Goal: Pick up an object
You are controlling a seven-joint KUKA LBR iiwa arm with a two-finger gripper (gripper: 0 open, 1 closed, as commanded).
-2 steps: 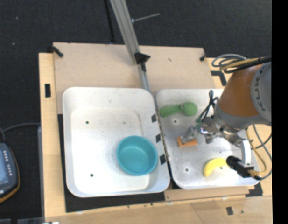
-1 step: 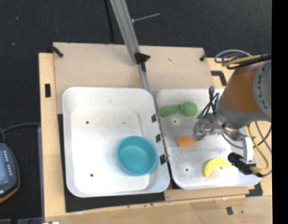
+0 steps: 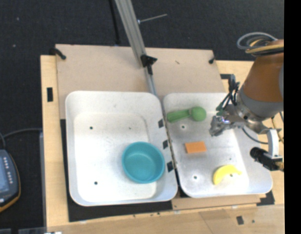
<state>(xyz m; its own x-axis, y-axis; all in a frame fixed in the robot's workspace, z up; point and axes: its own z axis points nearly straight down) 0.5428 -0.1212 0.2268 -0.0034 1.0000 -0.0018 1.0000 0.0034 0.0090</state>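
Bench (image 3: 106,67) first: I see its pale brown board spread under everything, reaching well to the left of the claw and behind it, with black floor around. On it sit two shallow white bins side by side. The left bin (image 3: 91,130) lies well to the claw's left, across the seam where the two rims meet, and the right bin (image 3: 248,174) is the one the claw hangs over, near its far right part. The arm (image 3: 265,82) comes in from the right, an orange band above grey wrist, ending at the claw (image 3: 218,126); from my screen I cannot tell whether it is spread or closed, since it shows as a small dark and silvery cluster. A slanted metal rail (image 3: 130,26) runs from the top of the view down toward the gap between the bins, up and left of the claw. A teal bowl (image 3: 142,162) rests in the left bin, well left of the claw and nearer the front. A green pestle-shaped toy (image 3: 187,114) lies just left of the claw, close but apart. A yellow banana-like piece (image 3: 226,174) sits in front of the claw, toward the bin's near rim. An orange block (image 3: 195,147) lies in front of it and slightly left, near.
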